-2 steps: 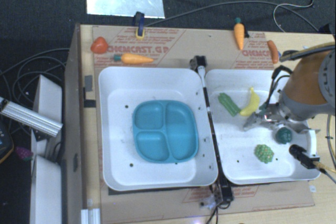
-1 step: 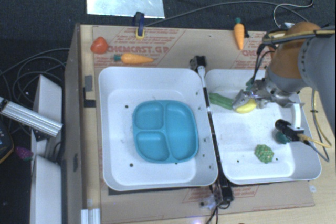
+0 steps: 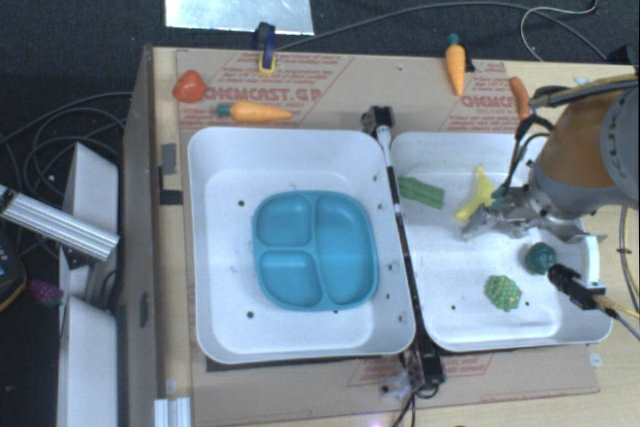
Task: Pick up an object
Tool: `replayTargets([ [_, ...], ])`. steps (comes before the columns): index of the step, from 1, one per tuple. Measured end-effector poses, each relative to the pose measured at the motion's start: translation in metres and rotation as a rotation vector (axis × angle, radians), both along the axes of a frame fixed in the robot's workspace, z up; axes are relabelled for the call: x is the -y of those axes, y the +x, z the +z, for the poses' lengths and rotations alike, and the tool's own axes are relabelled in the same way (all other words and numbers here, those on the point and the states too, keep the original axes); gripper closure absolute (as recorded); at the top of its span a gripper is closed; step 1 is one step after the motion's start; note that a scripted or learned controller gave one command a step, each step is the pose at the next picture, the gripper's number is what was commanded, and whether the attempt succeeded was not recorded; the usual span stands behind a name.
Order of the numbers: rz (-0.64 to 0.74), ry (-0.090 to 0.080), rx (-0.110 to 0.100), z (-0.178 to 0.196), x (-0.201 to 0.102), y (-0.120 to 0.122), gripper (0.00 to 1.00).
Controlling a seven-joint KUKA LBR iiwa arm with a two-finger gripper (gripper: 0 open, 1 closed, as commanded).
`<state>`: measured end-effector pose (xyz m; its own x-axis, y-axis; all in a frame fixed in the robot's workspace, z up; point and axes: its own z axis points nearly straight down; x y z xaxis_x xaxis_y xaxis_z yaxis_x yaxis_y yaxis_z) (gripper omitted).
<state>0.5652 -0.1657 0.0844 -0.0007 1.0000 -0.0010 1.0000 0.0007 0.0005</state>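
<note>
"CHEMCAST GP" on bench board (image 3: 300, 85), gripper (image 3: 478, 220)

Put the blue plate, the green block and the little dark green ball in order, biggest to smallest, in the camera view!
1. Blue plate, by far the biggest.
2. Green block.
3. Dark green ball, which looks a bit smaller than the block, though the two are fairly close in size.

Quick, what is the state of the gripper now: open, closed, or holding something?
Gripper: cannot be told. It is low in the right bin, next to the yellow object; no object is seen between the fingers.
</note>
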Motion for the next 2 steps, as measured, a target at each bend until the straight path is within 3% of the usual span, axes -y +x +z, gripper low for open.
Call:
replayTargets([
  [1,0.003,0.001,0.003,0.001,-0.029,0.06,0.0],
  [2,0.0,0.0,0.0,0.0,0.01,-0.003,0.0],
])
